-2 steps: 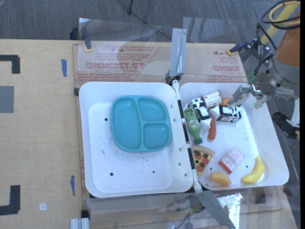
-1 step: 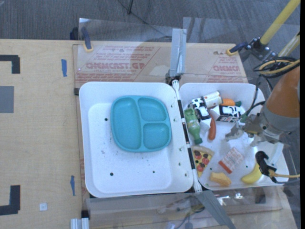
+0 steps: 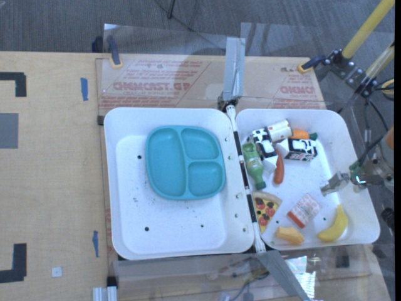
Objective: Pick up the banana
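Note:
The yellow banana (image 3: 334, 226) lies in the front right corner of the right white bin (image 3: 351, 137), curved and resting against the bin's wall. My gripper (image 3: 338, 184) pokes in over the bin's right rim as a small grey metal piece with a green light behind it. It is a little behind the banana and apart from it. Nothing shows held in it.
Also in the right bin are a green bottle (image 3: 254, 165), two cow-patterned cartons (image 3: 301, 149), a carrot (image 3: 301, 134), a sausage (image 3: 279, 169), a pizza slice (image 3: 266, 208), a wrapped packet (image 3: 304, 209) and an orange wedge (image 3: 289, 234) beside the banana. The left bin (image 3: 125, 187) holds a teal divided plate (image 3: 185, 162).

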Robot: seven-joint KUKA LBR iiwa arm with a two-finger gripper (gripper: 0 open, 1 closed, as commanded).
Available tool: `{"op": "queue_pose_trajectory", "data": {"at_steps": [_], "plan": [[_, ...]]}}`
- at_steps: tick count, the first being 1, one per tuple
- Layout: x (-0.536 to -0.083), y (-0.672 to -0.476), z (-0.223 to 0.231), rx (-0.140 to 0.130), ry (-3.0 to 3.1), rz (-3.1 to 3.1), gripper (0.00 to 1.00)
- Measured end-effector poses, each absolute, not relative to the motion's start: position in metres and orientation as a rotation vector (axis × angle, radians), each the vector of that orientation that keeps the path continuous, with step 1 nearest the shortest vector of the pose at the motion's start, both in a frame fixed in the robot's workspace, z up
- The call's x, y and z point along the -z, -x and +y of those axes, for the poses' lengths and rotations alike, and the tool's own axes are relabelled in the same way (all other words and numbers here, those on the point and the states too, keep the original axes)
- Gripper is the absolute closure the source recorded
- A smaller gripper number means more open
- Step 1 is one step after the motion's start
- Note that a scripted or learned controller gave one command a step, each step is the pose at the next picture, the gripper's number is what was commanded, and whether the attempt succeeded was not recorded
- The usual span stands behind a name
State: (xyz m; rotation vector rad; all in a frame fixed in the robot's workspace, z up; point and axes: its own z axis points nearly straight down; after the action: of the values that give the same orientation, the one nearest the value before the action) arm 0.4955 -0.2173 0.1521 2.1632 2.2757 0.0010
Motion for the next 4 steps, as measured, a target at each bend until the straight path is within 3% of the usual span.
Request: {"op": "queue_pose_trajectory", "data": {"at_steps": [1, 2, 3, 4], "plan": [[-0.139, -0.479, -0.204, 0.0, -2.141, 2.302, 0.0], [-0.099, -0.484, -0.217, -0.014, -2.115, 2.316, 0.0], [-0.092, -0.485, -0.217, -0.022, -2.109, 2.329, 0.0], [-0.155, -0.506, -0.202, 0.0, -2.23, 2.21, 0.0]]}}
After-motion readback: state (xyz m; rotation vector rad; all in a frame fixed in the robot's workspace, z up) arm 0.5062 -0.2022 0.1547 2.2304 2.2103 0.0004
